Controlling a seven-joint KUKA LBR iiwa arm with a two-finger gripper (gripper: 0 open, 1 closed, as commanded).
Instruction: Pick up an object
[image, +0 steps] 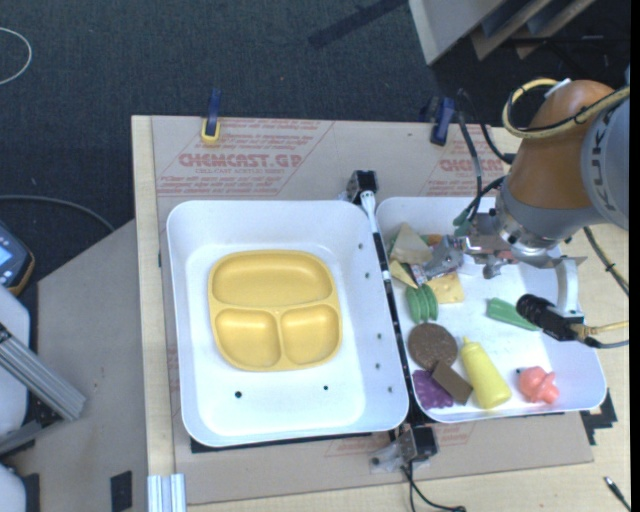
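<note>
Now we see the gripper (443, 262) low in the right bin (590, 385), among toy foods near a green ridged piece (422, 303); we cannot tell how it stands. A yellow divided tray (272, 308) lies in the left bin (200, 400).

Two white bins (190, 300); one yellow divided plate (273, 308); one yellow bottle (483, 372), one brown disc (432, 343), one pink toy (538, 384), one purple piece (430, 392)

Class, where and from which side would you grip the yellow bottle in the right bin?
Probably across the yellow bottle's mid-body, coming from above: it lies flat, pointing up-left. Its right side is free; the brown block touches its left side, so the fingers have little room there.
</note>
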